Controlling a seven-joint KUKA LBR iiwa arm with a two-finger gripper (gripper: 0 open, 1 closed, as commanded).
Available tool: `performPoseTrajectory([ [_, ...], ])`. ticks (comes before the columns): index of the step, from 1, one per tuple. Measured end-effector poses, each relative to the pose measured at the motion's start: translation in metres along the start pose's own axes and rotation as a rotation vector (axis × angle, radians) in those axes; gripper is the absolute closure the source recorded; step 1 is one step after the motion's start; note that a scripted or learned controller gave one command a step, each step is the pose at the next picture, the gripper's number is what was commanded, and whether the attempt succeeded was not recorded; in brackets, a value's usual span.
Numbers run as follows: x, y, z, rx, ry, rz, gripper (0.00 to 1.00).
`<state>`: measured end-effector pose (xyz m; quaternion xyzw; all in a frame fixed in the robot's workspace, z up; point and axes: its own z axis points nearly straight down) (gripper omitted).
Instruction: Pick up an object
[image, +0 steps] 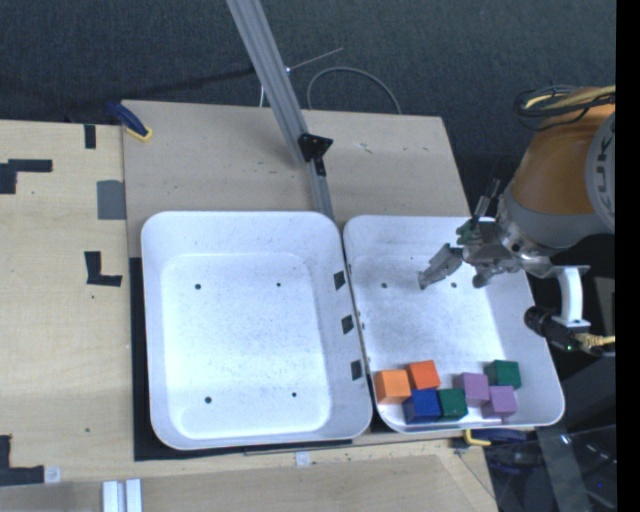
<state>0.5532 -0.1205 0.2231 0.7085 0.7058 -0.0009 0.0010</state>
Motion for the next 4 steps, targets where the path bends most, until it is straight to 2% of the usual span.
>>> performPoseTrajectory([
  [1,-0.009,-0.031,0.017,0.005,0.002,-0.002,0.0],
  [2,-0.067,-0.018,0.022,0.002,0.0,0.0,0.0],
  [3,-0.003,0.006,0.066,0.005,0.005,-0.01,0.0],
  [4,0.009,-0.006,0.135,0.005,0.003,-0.004,0.0],
])
